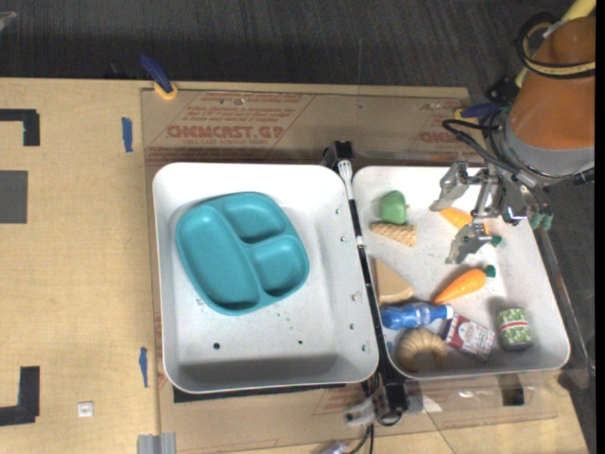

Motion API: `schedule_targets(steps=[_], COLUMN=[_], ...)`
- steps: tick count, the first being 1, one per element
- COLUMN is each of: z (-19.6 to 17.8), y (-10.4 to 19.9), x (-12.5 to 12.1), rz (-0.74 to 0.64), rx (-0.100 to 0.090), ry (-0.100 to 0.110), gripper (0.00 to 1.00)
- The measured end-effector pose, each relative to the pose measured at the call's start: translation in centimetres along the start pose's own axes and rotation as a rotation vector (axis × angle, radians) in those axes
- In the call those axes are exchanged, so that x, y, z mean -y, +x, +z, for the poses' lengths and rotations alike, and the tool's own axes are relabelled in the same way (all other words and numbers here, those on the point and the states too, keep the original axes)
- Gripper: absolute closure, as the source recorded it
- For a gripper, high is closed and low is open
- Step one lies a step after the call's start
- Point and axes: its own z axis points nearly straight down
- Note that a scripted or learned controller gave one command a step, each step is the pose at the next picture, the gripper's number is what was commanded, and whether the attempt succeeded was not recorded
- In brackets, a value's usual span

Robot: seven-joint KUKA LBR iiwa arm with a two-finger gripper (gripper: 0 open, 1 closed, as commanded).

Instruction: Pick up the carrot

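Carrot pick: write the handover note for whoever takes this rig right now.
Gripper: hovering over the upper part of the right bin, fingers spread open, nothing between them.
Carrot: lying in the right bin, just below the gripper, green top pointing toward the bin's right wall. Not touched.
Nearby in the same bin: a small orange piece right at the fingers, a green item, a blue bottle, a small can.
Left bin holds the teal divided tray.
Done: arm is over the correct bin.
Left: line up on the carrot, descend, close, lift.
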Motion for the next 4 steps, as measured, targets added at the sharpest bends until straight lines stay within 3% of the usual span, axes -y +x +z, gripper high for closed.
schedule_targets(steps=[1,2,3,4], z=[14.0,14.6,14.5,14.7], y=[0.0,8.6,6.5,-3.8], x=[1.7,8.4,0.7,1.7], rz=[-0.181,-0.36,0.058,0.366], rx=[0.003,0.005,0.01,0.006], ry=[0.0,0.005,0.001,0.0], gripper=[0.0,0.0,0.0,0.0])
